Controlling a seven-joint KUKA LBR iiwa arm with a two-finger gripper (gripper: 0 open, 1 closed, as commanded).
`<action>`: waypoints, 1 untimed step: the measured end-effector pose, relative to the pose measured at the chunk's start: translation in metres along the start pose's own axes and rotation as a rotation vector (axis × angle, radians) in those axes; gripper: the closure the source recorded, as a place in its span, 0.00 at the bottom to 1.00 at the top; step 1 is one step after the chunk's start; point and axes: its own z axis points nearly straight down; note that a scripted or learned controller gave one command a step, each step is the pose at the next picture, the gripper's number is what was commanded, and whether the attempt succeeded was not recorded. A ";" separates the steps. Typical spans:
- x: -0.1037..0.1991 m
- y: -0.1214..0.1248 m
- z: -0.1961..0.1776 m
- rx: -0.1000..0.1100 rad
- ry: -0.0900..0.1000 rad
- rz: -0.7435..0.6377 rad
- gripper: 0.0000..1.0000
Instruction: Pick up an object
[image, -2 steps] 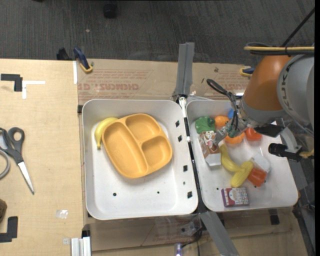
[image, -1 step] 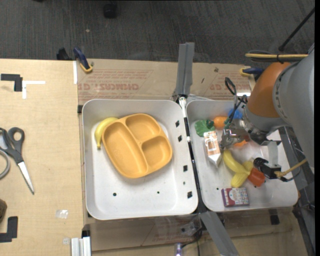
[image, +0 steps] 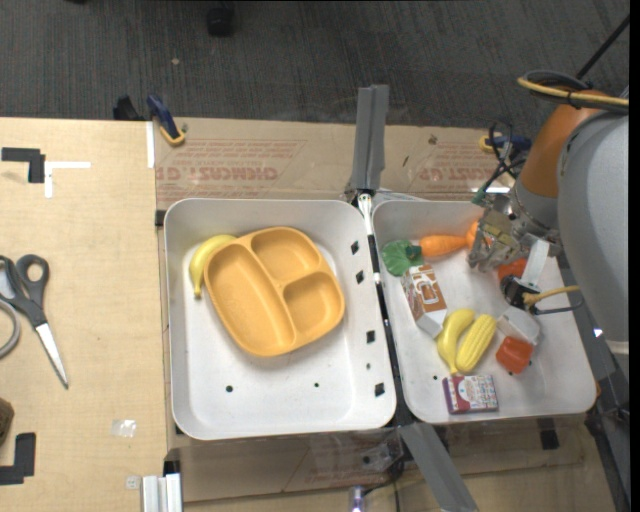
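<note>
My gripper hangs in the right bin, near its far right side, fingers pointing down. Its tips are just right of a toy carrot with a green leafy top. Nothing visible sits between the fingers. Below lie a brown and white packet, a yellow banana, a corn cob, an orange-red block and a purple box. A red object peeks out beside the gripper.
The left bin holds an orange divided plate with a banana tucked against its left edge. Scissors lie on the wooden bench at far left. A yellow cable trails by the gripper.
</note>
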 end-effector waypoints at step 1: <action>-0.020 -0.056 0.002 0.004 -0.001 0.231 1.00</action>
